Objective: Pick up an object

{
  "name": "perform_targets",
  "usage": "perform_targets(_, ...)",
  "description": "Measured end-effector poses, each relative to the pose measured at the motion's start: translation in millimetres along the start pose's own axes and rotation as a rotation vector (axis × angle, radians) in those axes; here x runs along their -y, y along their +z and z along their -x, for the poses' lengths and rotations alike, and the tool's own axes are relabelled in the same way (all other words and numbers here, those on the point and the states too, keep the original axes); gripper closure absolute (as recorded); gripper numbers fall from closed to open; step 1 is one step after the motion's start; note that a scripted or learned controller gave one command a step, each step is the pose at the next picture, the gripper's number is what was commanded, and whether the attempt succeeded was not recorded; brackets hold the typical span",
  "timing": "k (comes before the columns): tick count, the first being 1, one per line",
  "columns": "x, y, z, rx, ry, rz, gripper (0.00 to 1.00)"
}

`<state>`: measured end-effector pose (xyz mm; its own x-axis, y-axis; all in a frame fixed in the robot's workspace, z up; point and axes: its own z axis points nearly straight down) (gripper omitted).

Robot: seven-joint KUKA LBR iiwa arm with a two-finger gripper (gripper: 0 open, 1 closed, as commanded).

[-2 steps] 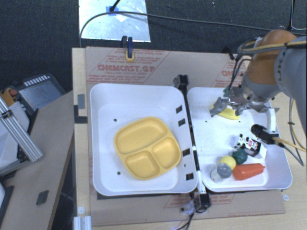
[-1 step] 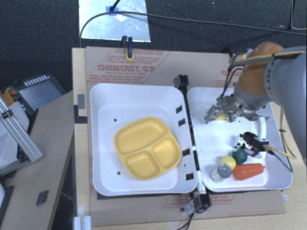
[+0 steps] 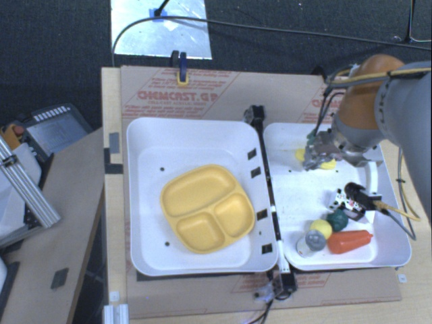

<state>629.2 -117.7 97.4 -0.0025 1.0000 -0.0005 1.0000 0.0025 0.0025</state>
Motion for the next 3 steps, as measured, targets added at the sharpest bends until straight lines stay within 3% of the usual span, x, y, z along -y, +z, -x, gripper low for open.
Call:
perform_targets(1,7,-50,5,0.000,0.003,0.002,1.00)
perform_targets(3,-1,-156,-1,0.001,-0.003,0.005,1.00)
